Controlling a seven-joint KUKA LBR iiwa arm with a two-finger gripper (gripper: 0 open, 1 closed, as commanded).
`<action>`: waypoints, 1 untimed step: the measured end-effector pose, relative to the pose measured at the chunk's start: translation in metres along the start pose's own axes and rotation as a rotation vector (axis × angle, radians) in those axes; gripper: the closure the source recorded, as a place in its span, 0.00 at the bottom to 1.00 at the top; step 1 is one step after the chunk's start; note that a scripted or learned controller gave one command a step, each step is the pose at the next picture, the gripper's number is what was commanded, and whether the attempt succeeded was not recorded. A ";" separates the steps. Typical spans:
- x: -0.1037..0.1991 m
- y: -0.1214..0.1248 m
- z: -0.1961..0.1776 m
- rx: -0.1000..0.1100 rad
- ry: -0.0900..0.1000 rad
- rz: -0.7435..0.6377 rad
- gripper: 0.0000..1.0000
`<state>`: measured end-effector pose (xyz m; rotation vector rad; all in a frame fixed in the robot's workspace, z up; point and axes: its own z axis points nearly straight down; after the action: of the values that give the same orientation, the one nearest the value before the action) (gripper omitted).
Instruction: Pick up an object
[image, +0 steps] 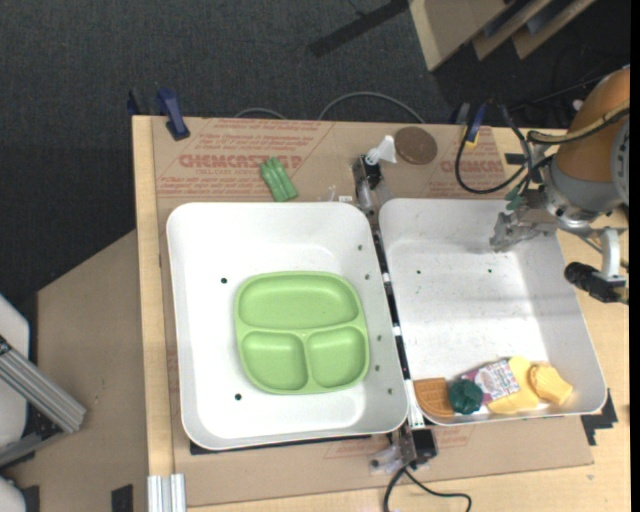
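grey two-finger pincer (507, 232) hangs over right white bin's (560, 300) far corner, its state i cannot tell, well apart from small toy-food pile (495, 388) at near edge; best descend squarely over one outlying piece.

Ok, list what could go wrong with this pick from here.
1. The toys lie bunched in the right bin's near corner, touching each other, so the gripper may nudge neighbours or close on two.
2. They sit against the bin's wall, which could block a finger.
3. The gripper is at the far edge, so it has a long reach.
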<state>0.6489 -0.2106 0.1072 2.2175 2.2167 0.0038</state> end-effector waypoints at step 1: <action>0.000 0.001 -0.010 -0.004 -0.001 0.000 1.00</action>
<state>0.6496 -0.2108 0.1176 2.2152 2.2142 0.0065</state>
